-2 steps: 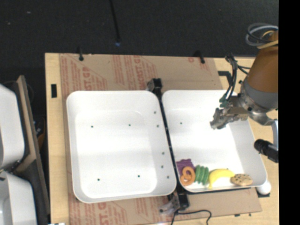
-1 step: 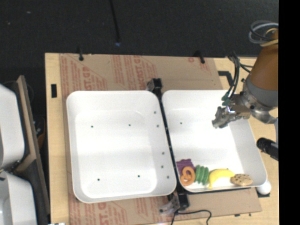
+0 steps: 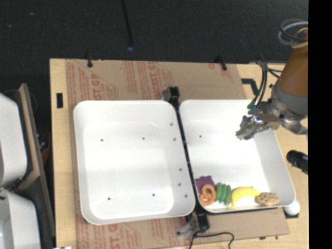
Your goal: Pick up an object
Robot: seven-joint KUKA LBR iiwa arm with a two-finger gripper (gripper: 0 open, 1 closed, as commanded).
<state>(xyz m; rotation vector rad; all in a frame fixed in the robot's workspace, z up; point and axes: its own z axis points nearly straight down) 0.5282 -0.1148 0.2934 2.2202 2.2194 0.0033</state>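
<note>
Along the near edge of the right bin (image 3: pixel 218 118) lie several small toy foods: a purple piece (image 3: pixel 205 180), an orange ring (image 3: pixel 208 194), a green piece (image 3: pixel 223 192), a yellow banana (image 3: pixel 244 194) and a tan cookie (image 3: pixel 267 198). My gripper (image 3: pixel 246 131) hangs over the far right part of that bin, well above and away from the toys. Nothing shows between its fingers.
The left bin (image 3: pixel 129 160) lies beside the right one, with a black clamp (image 3: pixel 171 94) at the far end of the seam between them. Both rest on a cardboard sheet (image 3: pixel 114 82). Cables (image 3: pixel 262 82) run along the arm at the right.
</note>
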